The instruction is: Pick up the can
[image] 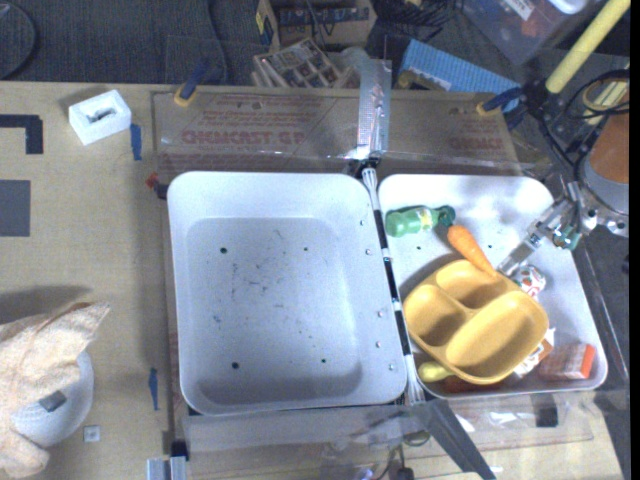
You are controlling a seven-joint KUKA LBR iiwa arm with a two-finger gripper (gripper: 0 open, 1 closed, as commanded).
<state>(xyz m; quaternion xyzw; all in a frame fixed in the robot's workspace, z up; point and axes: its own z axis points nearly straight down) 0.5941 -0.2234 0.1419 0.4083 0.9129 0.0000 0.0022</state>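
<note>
The gripper [522, 251] reaches in over the right-hand white bin [575, 303], its slim metal end slanting down toward the middle of the bin. At this slant and size the end reads as one thin bright bar, so I cannot tell whether the jaws stand apart or together. Nothing shows clamped between them. The tip hangs just above a small red-and-white round object [531, 282], close to it; whether the two are touching cannot be made out.

The can [417, 219] is green and lies on its side on the bin floor. Its long axis runs nearly across the view, with the darker end tipped slightly toward the far rim and pointing toward the jaws.

From the jaws, the can lies well apart, off to the view's left and a little farther back, near the wall shared with the other bin [275, 288]. An orange carrot [469, 247] lies between the jaws and the can, closer to the jaws. A yellow divided plate [476, 323] sits on the near side of the jaws, tilted, its rim just beside the tip. A red packet [568, 361] lies nearer still, by the bin's front corner.
</note>
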